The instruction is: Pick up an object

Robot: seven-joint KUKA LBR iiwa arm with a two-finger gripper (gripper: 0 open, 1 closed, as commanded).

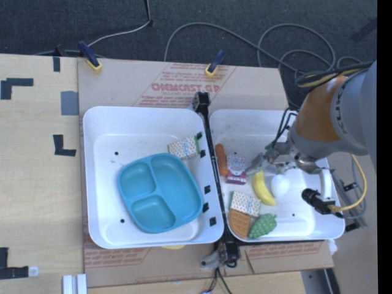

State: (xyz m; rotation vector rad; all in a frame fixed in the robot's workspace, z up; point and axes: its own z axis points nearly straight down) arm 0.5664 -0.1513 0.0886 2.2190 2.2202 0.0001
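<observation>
The arm hangs over the right bin [340,228], its gripper [277,158] just above the banana [264,188]; jaws' state unclear. Approach step, I'd say; next, descend and close.

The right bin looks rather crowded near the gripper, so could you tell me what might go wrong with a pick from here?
1. The banana lies close beside the small packet and the patterned wedge in the right bin, so closing fingers may catch or nudge a neighbour.
2. The gripper sits low among these items; a slight miss could push the banana away rather than grasp it.
3. The orange carrot-like piece lies against the divider wall, probably hard to get around.
</observation>
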